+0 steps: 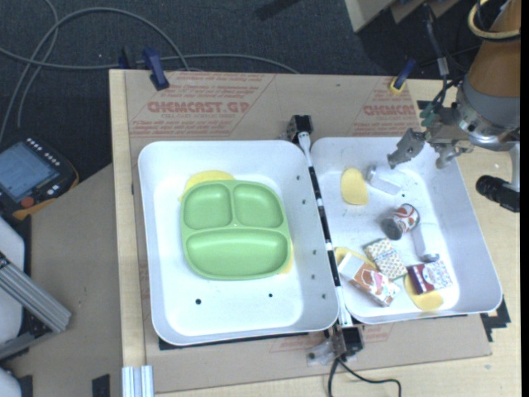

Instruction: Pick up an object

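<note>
My gripper [426, 153] hangs open over the back of the right bin [471, 222], its two fingers [406, 150] spread apart with nothing between them. Below and to its left lie a small white item [385, 180] and a yellow piece [355, 186]. Further toward the front sit a red-and-white can [402, 220], a grey cylinder [418, 242], a checkered packet [386, 260], a colourful box [369, 279], a dark red packet [428, 275] and another yellow piece [426, 301].
The left bin [157, 222] holds a green divided tray [235, 228] lying over a yellow item [210, 176]. A black clip rail [318, 213] runs between the two bins. The arm's orange band [500, 69] rises at the right edge.
</note>
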You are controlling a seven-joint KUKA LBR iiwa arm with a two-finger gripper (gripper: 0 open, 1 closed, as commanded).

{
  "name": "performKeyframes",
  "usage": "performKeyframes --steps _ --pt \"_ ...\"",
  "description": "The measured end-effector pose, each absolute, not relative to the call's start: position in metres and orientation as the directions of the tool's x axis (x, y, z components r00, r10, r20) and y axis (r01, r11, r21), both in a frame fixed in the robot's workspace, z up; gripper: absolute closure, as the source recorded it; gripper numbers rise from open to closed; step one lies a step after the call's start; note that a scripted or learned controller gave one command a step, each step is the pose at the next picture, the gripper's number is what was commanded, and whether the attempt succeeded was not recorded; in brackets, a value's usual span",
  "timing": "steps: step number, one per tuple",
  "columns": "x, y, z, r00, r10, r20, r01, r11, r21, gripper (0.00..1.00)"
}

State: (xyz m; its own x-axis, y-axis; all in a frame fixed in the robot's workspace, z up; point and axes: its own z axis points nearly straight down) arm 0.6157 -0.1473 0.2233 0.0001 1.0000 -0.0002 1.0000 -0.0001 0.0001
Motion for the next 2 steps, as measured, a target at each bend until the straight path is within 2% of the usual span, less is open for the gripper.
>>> performKeyframes --steps 1,2 --pt "0.576 -0.176 0.135 0.001 1.000 0.000 1.000 -0.001 -0.002 0.00" --pt "0.561 -0.155 0.084 0.000 1.000 0.001 1.000 0.000 -0.002 0.00"
